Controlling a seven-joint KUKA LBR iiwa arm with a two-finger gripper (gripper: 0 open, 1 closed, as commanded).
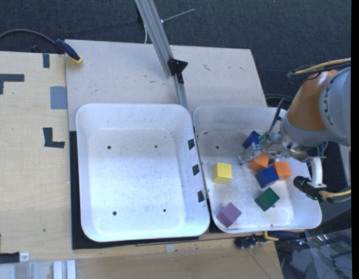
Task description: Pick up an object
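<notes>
Camera view: looking down at a slant on two shallow white bins side by side on a pale wooden bench.
Arm: grey with an orange band (pixel 307 106), reaching in from the right; its far side is cut off at the frame edge.
Gripper (pixel 255 154): low over the right bin's upper right area, among the blocks. The wrist body hides most of it and I cannot tell whether it is open, closed or clamped on anything.
Right bin (pixel 226 118): holds all the blocks.
Orange block (pixel 260 163): just under the gripper's tip; whether it is touched is hard to make out.
Second orange block (pixel 282 170): just right of the first, partly tucked under the wrist.
Small blue block (pixel 251 139): above the orange one, half hidden by the gripper's metal parts.
Larger blue block (pixel 266 176): touching or nearly touching both orange blocks, below them.
Green block (pixel 266 199): near the bin's lower right.
Yellow block (pixel 222 172): alone, left of the cluster.
Purple block (pixel 229 214): near the front wall, tilted.
Left bin (pixel 86 121): white, speckled floor.
Metal rail (pixel 156 31): slants down from the top edge to the seam between the bins; its upper end is cut off.
Cable (pixel 28 36): black, at top left, ending in a blue and yellow tip.
</notes>
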